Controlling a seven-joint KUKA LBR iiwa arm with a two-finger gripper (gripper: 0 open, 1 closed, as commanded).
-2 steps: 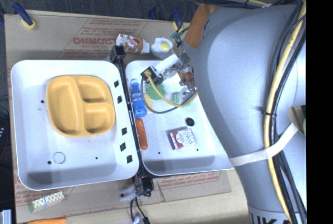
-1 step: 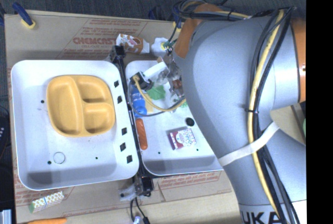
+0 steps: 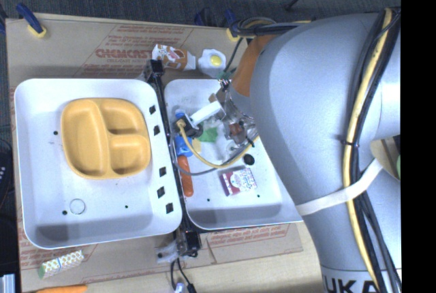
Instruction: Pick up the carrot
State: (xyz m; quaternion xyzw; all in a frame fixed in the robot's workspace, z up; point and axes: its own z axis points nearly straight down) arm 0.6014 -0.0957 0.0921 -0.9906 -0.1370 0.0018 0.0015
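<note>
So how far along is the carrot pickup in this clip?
Nothing looks done yet: the carrot lies in the right bin, against its left wall, below a blue item. In hand: the claw is down inside that bin amid the clutter, up and right of the carrot, with nothing visibly in it. Left: reach the carrot, grasp it, lift it.

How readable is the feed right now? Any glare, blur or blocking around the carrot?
Camera view: lighting even, soft overall blur; the arm blocks much of the right bin; the carrot shows as a small orange sliver by the bin's left wall, edges fuzzy; mild glare on the arm's grey shell; gripper detail is too cluttered to read.
</note>
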